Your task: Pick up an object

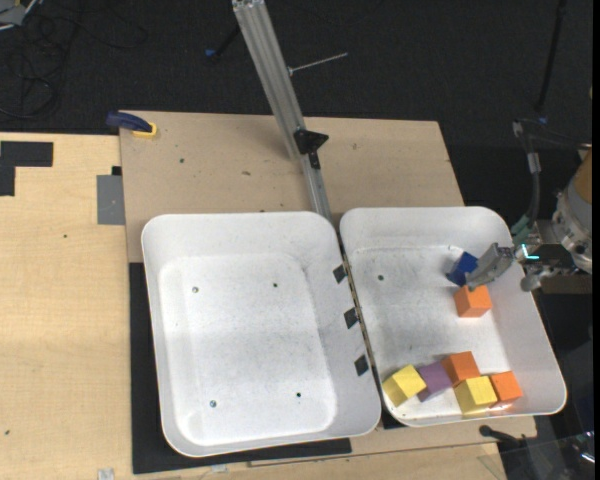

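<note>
The right bin point(410, 233) holds several small blocks. A blue block point(463, 265) and an orange block point(472, 300) lie near its right wall. At the front of the bin sit a yellow block point(405, 382), a purple block point(436, 377), an orange block point(462, 365), a second yellow block point(475, 395) and another orange one point(506, 386). My gripper point(507, 276) hangs over the bin's right side, just right of the blue and upper orange blocks. It is open, and nothing sits between its fingers.
The left bin point(180, 243) stands beside the right one, with black clips point(350, 316) along the shared wall. A slanted aluminium rail point(277, 78) rises behind the bins. A blue and yellow clamp point(132, 123) lies at the bench's far left corner.
</note>
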